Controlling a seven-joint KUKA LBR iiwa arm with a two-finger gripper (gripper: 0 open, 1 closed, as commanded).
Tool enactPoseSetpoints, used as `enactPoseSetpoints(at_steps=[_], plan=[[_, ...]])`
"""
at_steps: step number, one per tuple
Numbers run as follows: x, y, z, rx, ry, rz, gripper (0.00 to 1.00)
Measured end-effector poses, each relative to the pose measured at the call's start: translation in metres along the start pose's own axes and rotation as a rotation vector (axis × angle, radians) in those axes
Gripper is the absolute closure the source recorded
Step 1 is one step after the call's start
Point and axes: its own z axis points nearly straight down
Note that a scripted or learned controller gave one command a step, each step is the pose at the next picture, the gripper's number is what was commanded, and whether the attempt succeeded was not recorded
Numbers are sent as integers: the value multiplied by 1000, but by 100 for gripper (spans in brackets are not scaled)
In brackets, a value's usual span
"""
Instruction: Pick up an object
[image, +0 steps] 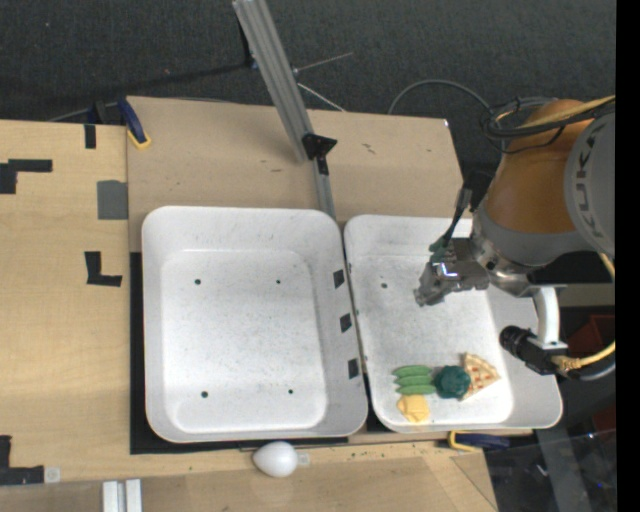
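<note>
End effector (432, 288): over right bin (400, 250), upper middle; grip state cannot be told.
Toys (445, 382): green, yellow, orange cluster, right bin's near edge.
White egg-shaped object (275, 459): on desk (220, 150).

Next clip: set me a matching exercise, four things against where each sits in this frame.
Things:
1. pincer
2. white egg-shaped object
3. cluster of small toys
4. blue-and-yellow clamp

Places:
A. on the bench, outside the bins, near the front edge
B. at the bench's far left corner
C. over the middle of the right bin
D. at the near end of the right bin

Pairs: 1-C, 2-A, 3-D, 4-B
</note>
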Motion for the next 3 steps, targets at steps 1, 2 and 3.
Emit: enactPoseSetpoints(at_steps=[1,2,3], plan=[[59,-11,-5,-1,1,-3,100],[111,-23,11,0,0,-1,100],[171,-36,12,0,0,-4,100]])
